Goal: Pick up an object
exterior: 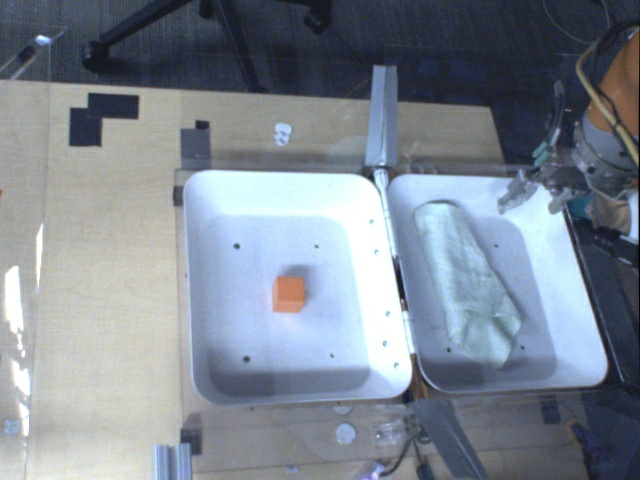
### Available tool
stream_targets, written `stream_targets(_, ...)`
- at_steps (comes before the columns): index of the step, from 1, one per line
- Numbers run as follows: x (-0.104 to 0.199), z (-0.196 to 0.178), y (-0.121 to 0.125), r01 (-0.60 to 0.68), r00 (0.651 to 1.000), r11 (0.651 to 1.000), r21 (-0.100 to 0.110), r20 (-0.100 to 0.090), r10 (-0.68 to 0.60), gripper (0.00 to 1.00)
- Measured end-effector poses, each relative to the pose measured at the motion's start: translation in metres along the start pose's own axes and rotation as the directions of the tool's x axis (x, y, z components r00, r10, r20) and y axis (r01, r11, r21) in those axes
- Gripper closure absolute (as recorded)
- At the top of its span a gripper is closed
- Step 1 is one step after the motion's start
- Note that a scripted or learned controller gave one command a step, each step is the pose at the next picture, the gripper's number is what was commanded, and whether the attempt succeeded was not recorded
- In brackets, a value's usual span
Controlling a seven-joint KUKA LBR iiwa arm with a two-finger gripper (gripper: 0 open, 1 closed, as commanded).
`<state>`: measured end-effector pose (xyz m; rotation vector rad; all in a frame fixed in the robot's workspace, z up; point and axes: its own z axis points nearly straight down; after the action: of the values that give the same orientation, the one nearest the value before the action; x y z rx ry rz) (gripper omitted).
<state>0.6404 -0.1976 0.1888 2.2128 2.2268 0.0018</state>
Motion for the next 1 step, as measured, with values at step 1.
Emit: stream_targets(1,0.0005,0.0913,0.0277,0.103,0.995,0.995,-0.004,0.002,-0.103,0.0)
